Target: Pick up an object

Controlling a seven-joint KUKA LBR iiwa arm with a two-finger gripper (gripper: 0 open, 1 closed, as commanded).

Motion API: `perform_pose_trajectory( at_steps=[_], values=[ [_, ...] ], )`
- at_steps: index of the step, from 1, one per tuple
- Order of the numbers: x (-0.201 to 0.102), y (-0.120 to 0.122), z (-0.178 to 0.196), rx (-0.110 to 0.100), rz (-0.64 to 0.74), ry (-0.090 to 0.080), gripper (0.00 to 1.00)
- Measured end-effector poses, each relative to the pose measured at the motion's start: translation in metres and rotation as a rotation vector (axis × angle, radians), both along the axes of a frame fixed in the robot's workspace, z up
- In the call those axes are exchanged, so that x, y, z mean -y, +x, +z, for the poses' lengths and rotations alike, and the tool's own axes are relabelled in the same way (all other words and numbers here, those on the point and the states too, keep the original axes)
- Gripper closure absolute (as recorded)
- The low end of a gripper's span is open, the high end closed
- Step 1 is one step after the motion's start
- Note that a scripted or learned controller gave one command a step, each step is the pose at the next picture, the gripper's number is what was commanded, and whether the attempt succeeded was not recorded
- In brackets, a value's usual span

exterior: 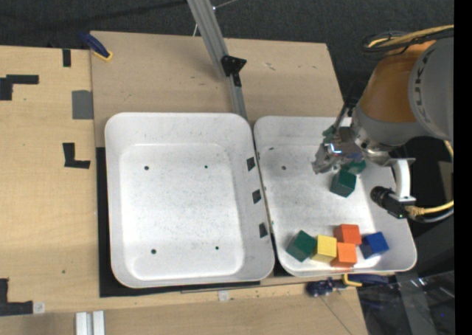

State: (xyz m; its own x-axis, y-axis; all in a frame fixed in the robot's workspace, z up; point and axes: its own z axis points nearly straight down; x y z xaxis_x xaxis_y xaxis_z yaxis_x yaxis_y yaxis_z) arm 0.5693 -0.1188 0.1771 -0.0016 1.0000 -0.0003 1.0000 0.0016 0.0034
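Dark green, a small block sits in the right bin, just under the claw; whether it is gripped I cannot tell. Other blocks cluster at the bin's near edge. A loose or off-centre hold could likely drop it on lifting.

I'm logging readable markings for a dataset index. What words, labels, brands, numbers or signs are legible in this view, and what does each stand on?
"KU": partial letters, cut by the picture's edge, on the grey arm housing; the rest is out of frame.
The black marks on the bench are plain shapes, not text.
The blocks, among them the dark green block below the pincer, and both white bins carry no legible text.
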Motion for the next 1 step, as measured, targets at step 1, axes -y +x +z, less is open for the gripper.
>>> perform_pose_trajectory(
  at_steps=[1],
  values=[
    [-0.0003,0.0012,0.0448,0.001,0.000,0.000,1.00]
  ],
)
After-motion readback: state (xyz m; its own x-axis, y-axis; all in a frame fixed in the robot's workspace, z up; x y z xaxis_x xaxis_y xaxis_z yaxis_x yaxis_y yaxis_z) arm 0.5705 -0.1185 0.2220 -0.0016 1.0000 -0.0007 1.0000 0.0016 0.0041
